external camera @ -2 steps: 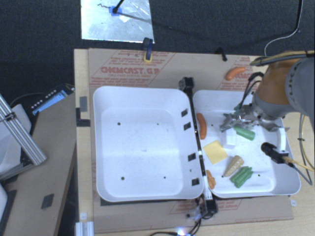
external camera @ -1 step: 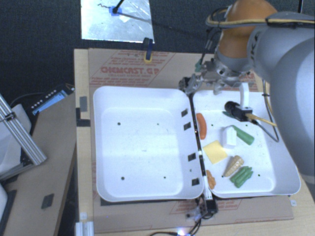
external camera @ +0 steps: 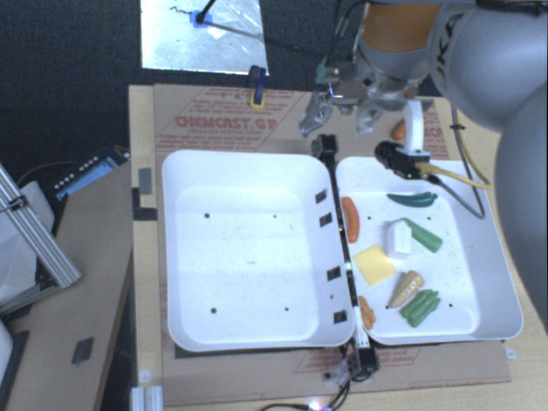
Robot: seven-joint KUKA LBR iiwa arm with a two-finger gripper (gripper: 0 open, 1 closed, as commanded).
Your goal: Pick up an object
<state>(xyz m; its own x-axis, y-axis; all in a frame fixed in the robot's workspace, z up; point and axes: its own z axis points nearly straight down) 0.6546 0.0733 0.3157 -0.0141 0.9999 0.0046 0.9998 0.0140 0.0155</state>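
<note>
White right bin (external camera: 492, 311): toys clustered at its centre, ready for picking. Claw (external camera: 339, 118) at twelve o'clock, open, holding nothing.

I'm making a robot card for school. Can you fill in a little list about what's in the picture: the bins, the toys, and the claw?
left bin: white, shallow
right bin: white, holds toy food
toys: carrot, yellow cheese, white block, dark green pepper, green pickle, corn, green beans, small orange piece
claw: above the bins' far edge, holding nothing
arm: grey with orange band
</note>
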